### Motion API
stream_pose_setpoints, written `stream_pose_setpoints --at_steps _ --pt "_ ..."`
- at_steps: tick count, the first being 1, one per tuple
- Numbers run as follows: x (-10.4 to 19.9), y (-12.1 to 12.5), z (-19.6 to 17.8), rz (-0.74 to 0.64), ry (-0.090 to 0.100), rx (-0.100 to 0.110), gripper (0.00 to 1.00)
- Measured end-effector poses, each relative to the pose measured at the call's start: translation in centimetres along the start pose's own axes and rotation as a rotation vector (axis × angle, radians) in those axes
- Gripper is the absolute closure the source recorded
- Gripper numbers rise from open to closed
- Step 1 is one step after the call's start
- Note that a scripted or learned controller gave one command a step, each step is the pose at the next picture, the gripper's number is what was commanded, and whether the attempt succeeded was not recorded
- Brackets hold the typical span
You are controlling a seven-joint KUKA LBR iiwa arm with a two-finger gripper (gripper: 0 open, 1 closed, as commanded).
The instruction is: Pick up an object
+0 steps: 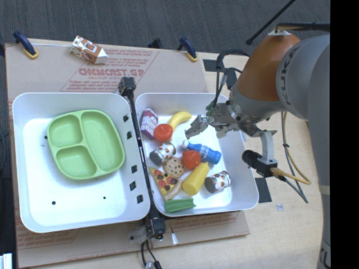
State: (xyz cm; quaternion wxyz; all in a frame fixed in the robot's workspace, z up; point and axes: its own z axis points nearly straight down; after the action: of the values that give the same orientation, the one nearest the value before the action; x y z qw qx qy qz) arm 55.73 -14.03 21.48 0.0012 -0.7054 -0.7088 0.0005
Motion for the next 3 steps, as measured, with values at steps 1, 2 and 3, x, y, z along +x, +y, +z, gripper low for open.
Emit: stream_pose_setpoints --at_steps 1,2,3 --pt "0.0 0.0 0.0 0.0 0.0 0.0 0.0" --pt "0.0 0.0 0.0 0.0 0.0 0.0 0.0" --pt "0.0 0.0 0.0 0.0 0.0 0.0 0.0"
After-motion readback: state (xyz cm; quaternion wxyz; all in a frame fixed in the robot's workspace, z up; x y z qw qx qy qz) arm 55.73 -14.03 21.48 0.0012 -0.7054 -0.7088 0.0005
